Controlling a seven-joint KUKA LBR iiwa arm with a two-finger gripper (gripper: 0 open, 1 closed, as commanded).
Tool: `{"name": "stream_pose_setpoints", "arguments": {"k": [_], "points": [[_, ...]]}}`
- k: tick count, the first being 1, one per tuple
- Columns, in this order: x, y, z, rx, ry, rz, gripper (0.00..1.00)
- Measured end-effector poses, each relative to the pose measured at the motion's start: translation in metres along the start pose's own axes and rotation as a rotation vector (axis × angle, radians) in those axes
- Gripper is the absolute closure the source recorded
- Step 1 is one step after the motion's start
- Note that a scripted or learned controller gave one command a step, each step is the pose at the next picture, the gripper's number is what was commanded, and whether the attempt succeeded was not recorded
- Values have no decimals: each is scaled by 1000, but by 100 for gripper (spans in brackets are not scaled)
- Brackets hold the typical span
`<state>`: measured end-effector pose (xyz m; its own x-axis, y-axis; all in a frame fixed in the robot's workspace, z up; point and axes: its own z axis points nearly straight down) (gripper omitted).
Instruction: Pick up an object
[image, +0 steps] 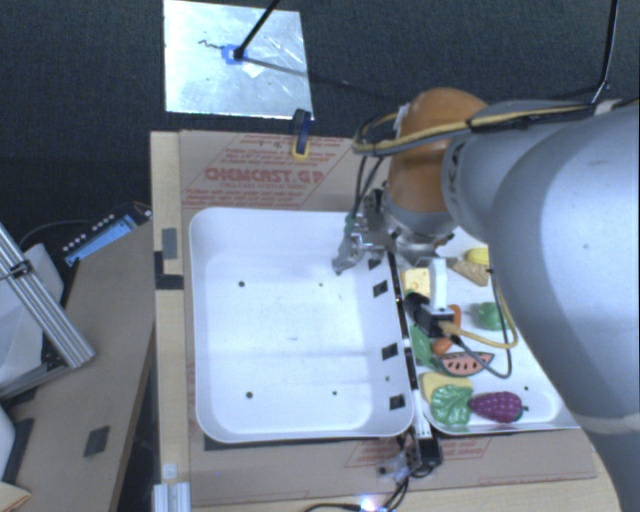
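My gripper (352, 250) hangs over the upper right corner of the left bin (290, 400), close to the divider between the bins. I see nothing hanging from it. The right bin (545, 420) holds several toy foods: a yellow cheese wedge (418, 282), a watermelon slice (466, 363), purple grapes (497, 405), a green leaf (450, 404), a small green piece (487, 315) and a yellow piece (477, 257) at the far end. The arm's grey body hides much of the right bin.
Both bins rest on a cardboard sheet (260, 170). Black clips (391, 352) line the divider between the bins. A yellow and blue clamp (300, 135) sits at the cardboard's far edge. An aluminium rail (45, 315) lies off to the left.
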<state>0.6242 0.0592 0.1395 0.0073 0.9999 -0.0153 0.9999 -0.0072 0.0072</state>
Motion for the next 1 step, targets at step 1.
{"name": "stream_pose_setpoints", "arguments": {"k": [1], "points": [[1,0,4,-2,-5,5,0]]}}
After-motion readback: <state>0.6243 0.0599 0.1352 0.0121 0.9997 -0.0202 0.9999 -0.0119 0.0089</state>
